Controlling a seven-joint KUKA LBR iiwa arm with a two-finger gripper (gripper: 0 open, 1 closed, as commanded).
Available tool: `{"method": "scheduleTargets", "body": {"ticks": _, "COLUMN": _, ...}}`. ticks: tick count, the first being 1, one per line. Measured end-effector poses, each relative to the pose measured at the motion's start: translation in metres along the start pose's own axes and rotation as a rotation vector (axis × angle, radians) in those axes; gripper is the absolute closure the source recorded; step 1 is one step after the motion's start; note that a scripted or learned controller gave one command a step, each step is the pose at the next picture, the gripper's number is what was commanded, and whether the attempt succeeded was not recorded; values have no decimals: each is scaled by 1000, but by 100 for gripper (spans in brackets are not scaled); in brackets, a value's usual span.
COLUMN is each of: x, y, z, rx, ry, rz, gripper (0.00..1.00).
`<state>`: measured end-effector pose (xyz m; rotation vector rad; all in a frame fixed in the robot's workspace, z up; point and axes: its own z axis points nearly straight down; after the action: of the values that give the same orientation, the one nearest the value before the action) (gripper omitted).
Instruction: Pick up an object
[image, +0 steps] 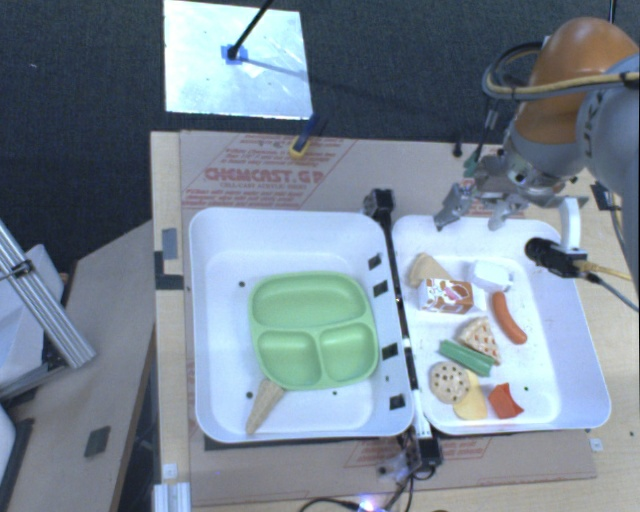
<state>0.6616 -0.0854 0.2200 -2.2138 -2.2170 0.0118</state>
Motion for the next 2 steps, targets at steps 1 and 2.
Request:
{"method": "scheduleTargets", "body": {"ticks": 1, "x": 0, "y": 2, "z": -8, "rx": -13, "ry": -1, "rz": -2, "gripper": 0}}
{"method": "scheduleTargets", "body": {"ticks": 2, "x": -8, "y": 0, "z": 38, "rx": -10, "ry": -1, "rz": 1, "gripper": 0}}
